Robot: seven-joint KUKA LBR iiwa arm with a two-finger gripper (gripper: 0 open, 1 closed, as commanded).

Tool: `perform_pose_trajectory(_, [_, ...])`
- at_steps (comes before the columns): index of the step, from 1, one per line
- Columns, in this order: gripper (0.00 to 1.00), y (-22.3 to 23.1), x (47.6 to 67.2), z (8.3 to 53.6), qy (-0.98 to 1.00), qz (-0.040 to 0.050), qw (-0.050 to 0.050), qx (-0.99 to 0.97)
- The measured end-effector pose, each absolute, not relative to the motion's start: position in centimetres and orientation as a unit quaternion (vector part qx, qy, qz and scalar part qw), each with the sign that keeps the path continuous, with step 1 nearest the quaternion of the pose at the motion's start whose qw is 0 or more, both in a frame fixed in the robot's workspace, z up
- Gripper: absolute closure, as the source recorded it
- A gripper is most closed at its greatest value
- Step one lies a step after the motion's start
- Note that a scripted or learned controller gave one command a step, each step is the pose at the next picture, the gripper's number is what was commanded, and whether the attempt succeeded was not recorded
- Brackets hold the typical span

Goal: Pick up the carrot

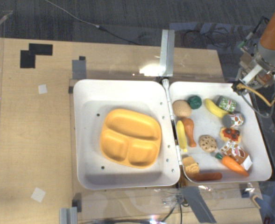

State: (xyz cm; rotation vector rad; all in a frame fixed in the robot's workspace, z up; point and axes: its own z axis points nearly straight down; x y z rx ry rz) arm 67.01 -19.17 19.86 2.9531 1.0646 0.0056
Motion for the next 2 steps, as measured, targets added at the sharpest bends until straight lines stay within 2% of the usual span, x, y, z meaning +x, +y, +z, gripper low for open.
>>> perform_pose_trajectory(1, [1.0, -15.4, 66.0, 17.6, 0.258, 0.0011, 0.0, 0.966])
perform_pose_trajectory(2, [1.0, -19.4, 64.2, 20.9, 0.105, 0.0019, 0.001, 0.994])
